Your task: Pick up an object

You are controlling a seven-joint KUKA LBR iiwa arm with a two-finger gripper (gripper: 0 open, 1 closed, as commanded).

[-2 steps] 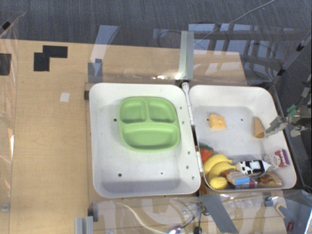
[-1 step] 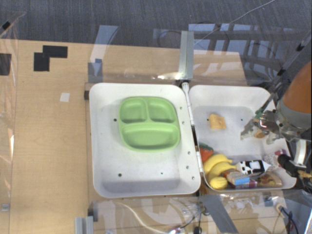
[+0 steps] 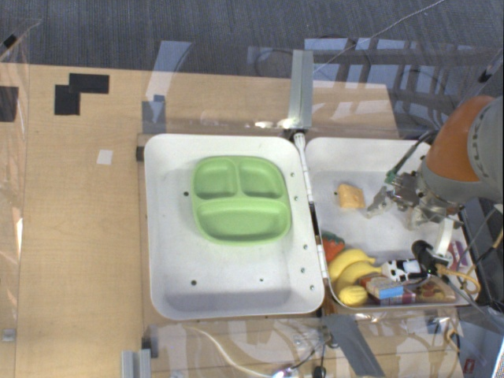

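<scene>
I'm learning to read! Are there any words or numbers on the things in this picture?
No words or numbers can be read here.
The small box in the right bin has blurry print, too small to read.
The black shapes on the bench are marks, not letters.

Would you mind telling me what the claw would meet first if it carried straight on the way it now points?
Probably the bare floor of the right bin. The claw points down and to the picture's left, toward the bread, but the depth is unclear.
</scene>
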